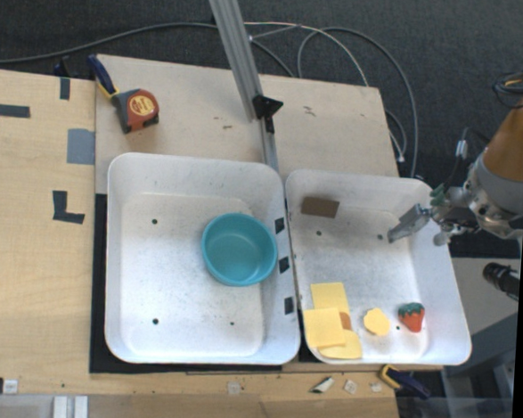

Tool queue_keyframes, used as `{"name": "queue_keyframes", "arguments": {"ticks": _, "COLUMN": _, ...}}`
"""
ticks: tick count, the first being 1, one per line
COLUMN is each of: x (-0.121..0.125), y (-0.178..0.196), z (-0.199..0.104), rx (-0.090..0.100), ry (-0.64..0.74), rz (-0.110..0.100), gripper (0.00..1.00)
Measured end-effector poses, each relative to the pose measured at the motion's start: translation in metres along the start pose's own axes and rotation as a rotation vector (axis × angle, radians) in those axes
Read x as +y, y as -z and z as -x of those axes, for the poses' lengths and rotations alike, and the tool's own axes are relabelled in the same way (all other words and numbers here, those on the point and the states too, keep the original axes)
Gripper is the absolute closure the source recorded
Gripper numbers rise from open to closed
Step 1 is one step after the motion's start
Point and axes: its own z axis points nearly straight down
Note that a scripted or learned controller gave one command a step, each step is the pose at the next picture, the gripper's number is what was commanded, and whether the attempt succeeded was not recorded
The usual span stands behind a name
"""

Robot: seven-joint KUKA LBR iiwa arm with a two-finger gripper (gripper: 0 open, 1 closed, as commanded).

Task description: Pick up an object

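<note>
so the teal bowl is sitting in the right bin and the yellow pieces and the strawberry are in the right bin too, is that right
Not quite. The teal bowl sits in the left bin, not the right one, as the camera view shows. The rest holds: the yellow pieces and the strawberry lie in the right bin.

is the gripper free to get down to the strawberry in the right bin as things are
Probably yes. The gripper hangs over the right bin, and the strawberry lies uncovered near the front corner, apart from the yellow round piece beside it.

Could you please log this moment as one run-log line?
end effector: above right bin's far right | holding: nothing seen | teal bowl: left bin
</note>
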Motion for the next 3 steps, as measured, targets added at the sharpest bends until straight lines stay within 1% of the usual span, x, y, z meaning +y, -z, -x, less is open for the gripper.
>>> {"name": "queue_keyframes", "arguments": {"ticks": 1, "x": 0.000, "y": 0.000, "z": 0.000, "rx": 0.000, "ry": 0.000, "rz": 0.000, "gripper": 0.00}}
{"name": "queue_keyframes", "arguments": {"ticks": 2, "x": 0.006, "y": -0.058, "z": 0.005, "rx": 0.000, "ry": -0.001, "rz": -0.005, "gripper": 0.00}}
{"name": "queue_keyframes", "arguments": {"ticks": 3, "x": 0.007, "y": -0.123, "z": 0.003, "rx": 0.001, "ry": -0.001, "rz": -0.007, "gripper": 0.00}}
